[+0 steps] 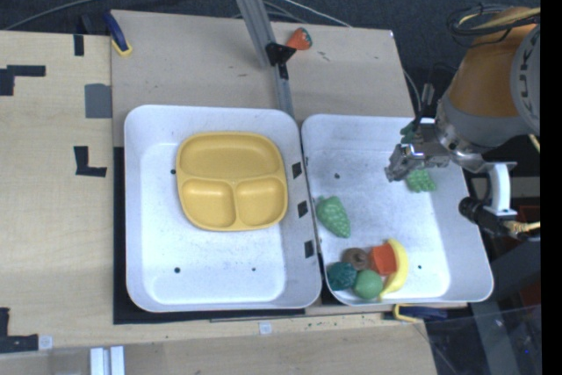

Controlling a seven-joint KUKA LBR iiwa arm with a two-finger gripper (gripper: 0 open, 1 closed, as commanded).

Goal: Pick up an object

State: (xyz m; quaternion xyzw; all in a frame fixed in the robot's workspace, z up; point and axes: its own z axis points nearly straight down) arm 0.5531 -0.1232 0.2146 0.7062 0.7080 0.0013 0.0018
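Fingers [406, 164] hung over right bin [369, 136], open/closed state unclear; arm [492, 92] reached in from right, wrist bent down beside green grape bunch [421, 181].

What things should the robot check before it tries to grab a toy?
1. Gripper is over the right bin: ok.
2. A toy is close: the light green bumpy toy lies right beside the gripper: ok.
3. Toy already between the fingers: cannot tell.
4. Room around that toy: the green leafy toy lies apart from it: ok.
5. Corner pile of toys sits far from the gripper: ok.
6. Yellow tray rests in the left bin, out of the way: ok.
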